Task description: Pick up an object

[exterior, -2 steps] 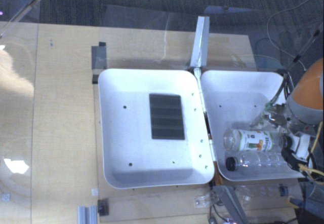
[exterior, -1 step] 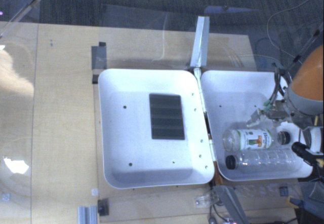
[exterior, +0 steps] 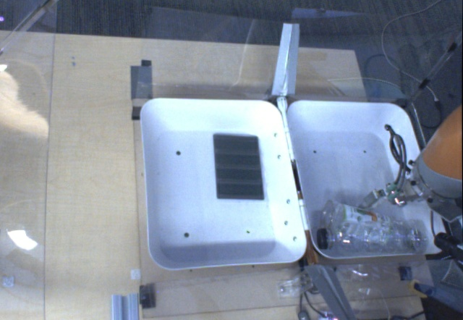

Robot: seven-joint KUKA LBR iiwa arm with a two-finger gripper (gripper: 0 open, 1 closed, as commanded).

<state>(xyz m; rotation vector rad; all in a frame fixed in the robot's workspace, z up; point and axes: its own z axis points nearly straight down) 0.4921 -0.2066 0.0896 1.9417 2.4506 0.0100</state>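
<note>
One clear bottle (exterior: 369, 230) lies lengthwise, cap pointing left.

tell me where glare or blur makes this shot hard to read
In the camera view, bright glare washes over the clear sheet at the left; the clear plastic bottle in the right bin blends into the white floor; the hand near the right edge is small and soft; the dark ridged pad reads sharply.

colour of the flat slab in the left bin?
Dark grey slab, ridged in bands; camera view.
</note>
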